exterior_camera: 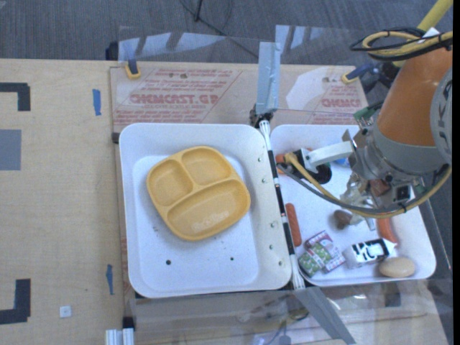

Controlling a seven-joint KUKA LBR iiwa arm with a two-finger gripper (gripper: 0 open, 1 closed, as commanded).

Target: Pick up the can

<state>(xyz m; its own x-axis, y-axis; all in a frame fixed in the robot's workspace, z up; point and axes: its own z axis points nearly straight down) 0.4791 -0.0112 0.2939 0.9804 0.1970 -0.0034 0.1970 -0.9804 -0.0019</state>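
Over the right bin (pixel 424 230), the end effector (pixel 361 192) hung low; whether it was apart or together could not be told. Well below it and toward the bin's near edge, the can (pixel 320 254) lay on its side beside a red sausage (pixel 292 223).

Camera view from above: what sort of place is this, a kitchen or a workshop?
Probably a robot test lab, not a kitchen. A grey and orange robot arm reaches over two white bins on a wooden bench, with a yellow divided plate and small toy-like food items as practice objects.
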